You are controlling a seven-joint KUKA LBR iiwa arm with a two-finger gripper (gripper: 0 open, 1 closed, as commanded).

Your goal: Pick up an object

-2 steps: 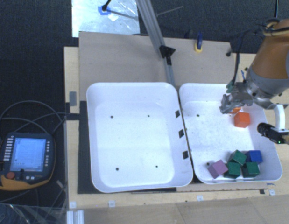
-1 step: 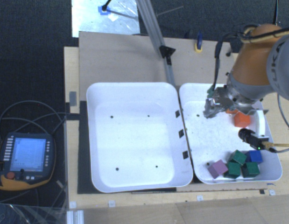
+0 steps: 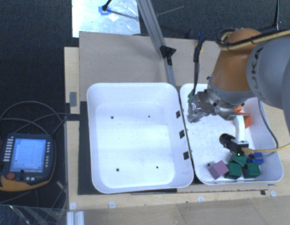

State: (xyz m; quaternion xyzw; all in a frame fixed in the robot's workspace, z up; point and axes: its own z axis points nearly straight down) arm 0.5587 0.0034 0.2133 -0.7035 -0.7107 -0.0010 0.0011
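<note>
Two-finger metal gripper (image 3: 197, 108) near right white bin's (image 3: 272, 139) back-left corner; grip state unclear. Small purple block (image 3: 218, 169) lies toward front edge.

White bins (image 3: 135, 139), black dots on L floor. Grey arm (image 3: 271, 74) w/ orange band (image 3: 231, 67). Purple block (image 3: 218, 169), green blocks (image 3: 238, 167), blue piece (image 3: 257, 156), orange item (image 3: 247, 120). Tan bench (image 3: 121, 60). Orange-edged pendant (image 3: 25, 162), pale-blue screen.

A teach pendant (image 3: 24, 161) lay left of the tabletop (image 3: 121, 60) on dark carpet (image 3: 32, 41) (its cable looped nearby).
</note>
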